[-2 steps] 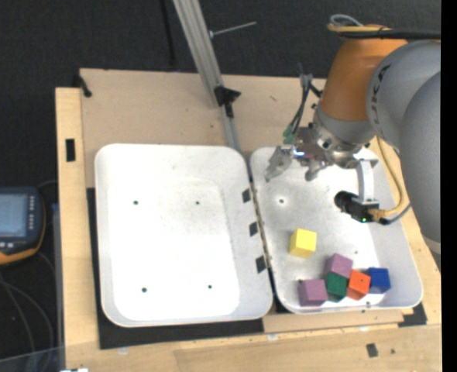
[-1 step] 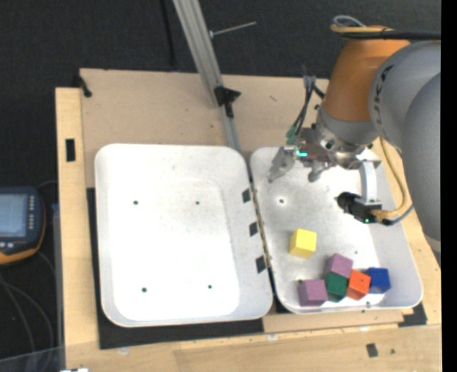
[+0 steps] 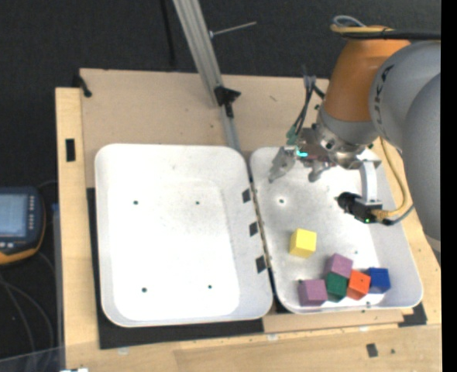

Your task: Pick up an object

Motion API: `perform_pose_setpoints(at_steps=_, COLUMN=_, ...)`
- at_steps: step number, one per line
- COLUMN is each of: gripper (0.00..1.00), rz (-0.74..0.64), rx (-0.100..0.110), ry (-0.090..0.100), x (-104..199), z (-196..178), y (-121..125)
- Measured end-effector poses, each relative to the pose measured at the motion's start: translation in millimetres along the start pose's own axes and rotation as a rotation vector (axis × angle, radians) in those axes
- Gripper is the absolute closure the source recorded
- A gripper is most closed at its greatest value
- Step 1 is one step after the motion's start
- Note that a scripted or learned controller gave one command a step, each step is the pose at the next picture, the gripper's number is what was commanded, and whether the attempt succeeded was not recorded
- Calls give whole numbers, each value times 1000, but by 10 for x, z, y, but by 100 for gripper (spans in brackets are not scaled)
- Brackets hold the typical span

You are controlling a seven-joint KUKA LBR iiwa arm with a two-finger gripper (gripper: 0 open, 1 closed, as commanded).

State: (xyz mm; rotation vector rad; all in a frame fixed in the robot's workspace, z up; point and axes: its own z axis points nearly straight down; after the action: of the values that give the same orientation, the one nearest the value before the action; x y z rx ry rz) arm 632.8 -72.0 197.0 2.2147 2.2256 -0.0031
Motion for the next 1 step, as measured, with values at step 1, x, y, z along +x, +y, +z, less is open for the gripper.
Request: perform_pose_setpoints(at_steps=1, gripper=0, rz=-1, rx=0, ry=0, x=0, z=0, y=0)
